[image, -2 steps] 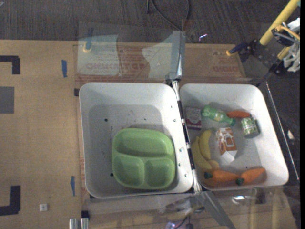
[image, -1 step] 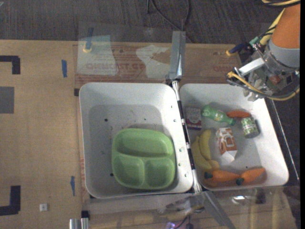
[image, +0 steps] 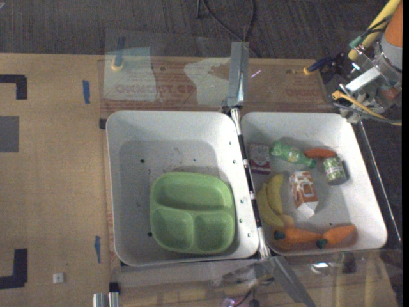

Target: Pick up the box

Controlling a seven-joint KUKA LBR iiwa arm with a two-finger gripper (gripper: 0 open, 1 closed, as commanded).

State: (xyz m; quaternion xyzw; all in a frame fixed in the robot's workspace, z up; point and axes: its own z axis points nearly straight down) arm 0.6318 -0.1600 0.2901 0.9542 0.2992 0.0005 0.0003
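Camera view: box (image: 304, 189) flat in right bin (image: 364, 171), long axis near-to-far; jaws state untellable.

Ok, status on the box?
Gripper outside right bin's far corner. Box untouched mid-bin. Bananas beside it, carrots nearby.

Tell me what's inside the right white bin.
The right white bin holds a small orange-and-white box, yellow bananas, three carrots, a green bottle, a green can and a red-and-white packet. Anything beneath them is hidden.
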